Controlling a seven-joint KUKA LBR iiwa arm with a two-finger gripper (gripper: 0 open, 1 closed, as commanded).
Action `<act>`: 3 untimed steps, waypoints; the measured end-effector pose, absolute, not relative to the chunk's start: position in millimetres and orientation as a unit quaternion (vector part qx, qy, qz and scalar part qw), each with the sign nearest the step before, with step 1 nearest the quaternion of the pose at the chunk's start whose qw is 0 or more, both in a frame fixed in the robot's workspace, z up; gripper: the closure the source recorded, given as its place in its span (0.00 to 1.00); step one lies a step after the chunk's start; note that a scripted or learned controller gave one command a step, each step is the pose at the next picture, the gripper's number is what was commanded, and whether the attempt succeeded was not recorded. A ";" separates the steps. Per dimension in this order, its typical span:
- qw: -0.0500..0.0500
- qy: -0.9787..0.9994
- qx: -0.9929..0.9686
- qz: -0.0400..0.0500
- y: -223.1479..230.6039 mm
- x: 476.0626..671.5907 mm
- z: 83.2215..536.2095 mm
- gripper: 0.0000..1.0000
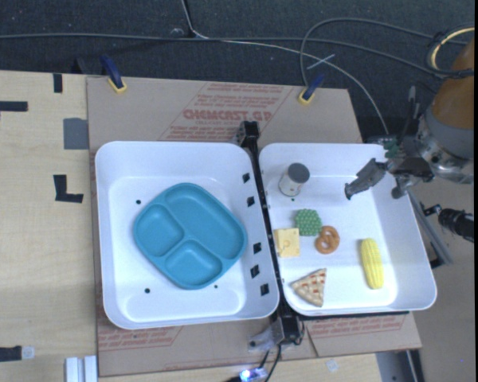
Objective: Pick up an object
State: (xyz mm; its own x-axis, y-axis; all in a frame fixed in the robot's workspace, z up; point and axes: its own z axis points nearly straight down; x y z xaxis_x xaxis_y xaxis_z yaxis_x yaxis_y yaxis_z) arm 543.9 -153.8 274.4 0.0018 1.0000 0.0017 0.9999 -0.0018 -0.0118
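camera view: two white bins sit side by side on cardboard. the left bin (111,213) holds a blue tray (190,234) with three compartments. the right bin (410,281) holds six small things: a grey cup (293,178) near the back left, a green block (307,222) in the middle, a pretzel (327,239) just beside it on the right, a cheese cube (287,243) just left of the pretzel, a pizza slice (311,286) toward the front, and a corn cob (371,263) toward the right.

the gripper (380,179) hangs over the back right part of the right bin, its two dark fingers spread apart with nothing between them. it is well apart from every item; the cup and the corn are the nearest.

as for progress, nothing is picked yet. all items lie in the bin, untouched by the arm. what is left looks like the whole job: choose a thing, come down over it, close on it and lift.
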 end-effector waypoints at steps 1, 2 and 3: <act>0.000 -0.708 -0.707 0.001 -153.5 545.8 280.1 0.00; 0.003 -0.707 -0.707 0.002 -147.6 542.4 217.4 0.00; 0.003 -0.707 -0.707 0.002 -144.2 545.1 153.6 0.00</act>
State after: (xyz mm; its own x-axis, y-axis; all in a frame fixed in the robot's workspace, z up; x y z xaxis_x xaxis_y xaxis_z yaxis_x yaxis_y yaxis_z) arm 545.1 -144.2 153.6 -0.0009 1.0000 0.0009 1.0000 0.0009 -0.0071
